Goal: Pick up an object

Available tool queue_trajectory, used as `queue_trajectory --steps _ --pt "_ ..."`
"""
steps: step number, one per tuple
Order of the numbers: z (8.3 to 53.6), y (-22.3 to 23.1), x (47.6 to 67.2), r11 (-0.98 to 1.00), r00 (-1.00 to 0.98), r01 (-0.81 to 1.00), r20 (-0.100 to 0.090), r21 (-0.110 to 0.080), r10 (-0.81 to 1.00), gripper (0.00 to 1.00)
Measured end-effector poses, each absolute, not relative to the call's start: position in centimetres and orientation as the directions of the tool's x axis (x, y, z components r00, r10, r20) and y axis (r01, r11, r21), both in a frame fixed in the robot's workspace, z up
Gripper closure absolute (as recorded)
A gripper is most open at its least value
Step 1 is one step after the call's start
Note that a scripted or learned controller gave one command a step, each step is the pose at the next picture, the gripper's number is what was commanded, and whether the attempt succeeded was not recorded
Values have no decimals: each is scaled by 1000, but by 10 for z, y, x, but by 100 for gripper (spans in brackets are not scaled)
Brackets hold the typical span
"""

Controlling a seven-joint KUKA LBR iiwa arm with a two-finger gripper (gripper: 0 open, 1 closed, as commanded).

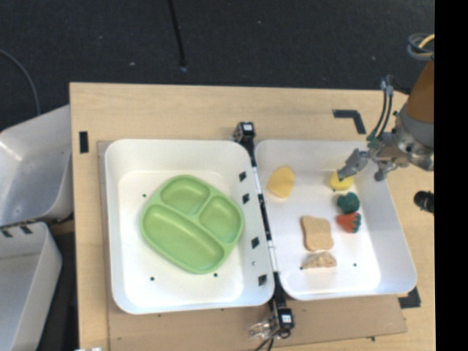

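Note:
The right bin (380, 269) holds several food toys. There is a yellow lump (281, 182), a small yellow piece (341, 182), a dark green piece (348, 202), a red piece (349, 222), a tan bread slice (316, 232) and a pale crumbly piece (319, 261). My gripper (368, 167) hangs over the bin's far right corner, open, with nothing between its fingers. Its left finger (353, 164) ends just above the small yellow piece.
The left bin (124, 196) holds a green divided plate (191, 224). A raised divider with black clips (257, 218) separates the two bins. The arm comes in from the right edge, above the right bin's far wall.

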State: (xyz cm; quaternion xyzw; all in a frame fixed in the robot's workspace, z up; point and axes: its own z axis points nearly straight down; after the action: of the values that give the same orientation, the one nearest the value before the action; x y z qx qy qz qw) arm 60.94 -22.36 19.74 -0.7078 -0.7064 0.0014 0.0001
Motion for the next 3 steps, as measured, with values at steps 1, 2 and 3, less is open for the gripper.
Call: queue_trajectory --steps 1,2,3 --pt "135 -223 610 -4 4 1000 -1 -3 1000 0" --pt "150 -224 612 -4 4 1000 -4 5 1000 100" --pt "195 -225 618 3 -3 1000 -3 6 1000 100"
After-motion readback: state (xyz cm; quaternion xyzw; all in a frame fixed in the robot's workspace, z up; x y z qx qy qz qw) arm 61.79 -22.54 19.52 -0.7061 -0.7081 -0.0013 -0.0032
